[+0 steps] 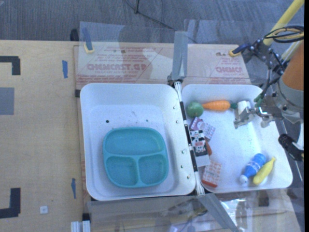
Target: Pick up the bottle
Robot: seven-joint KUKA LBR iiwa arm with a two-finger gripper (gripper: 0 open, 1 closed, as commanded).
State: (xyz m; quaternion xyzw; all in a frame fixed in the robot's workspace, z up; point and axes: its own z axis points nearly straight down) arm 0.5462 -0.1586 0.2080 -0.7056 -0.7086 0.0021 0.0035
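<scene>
Camera view shows you the end effector (252, 117) over the right bin (231, 178), its 2 fingers spread wide and holding nothing. Your blue bottle (253, 167) lies near the bin's front right corner, touching a banana (264, 171).

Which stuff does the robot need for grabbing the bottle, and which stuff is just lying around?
For the job:
blue bottle, near corner of the right bin
gripper, above the right bin

Just lying about:
yellow banana, right beside the bottle
carrot
green ball
small cartons along the bin's left wall
teal divided tray in the left bin
</scene>
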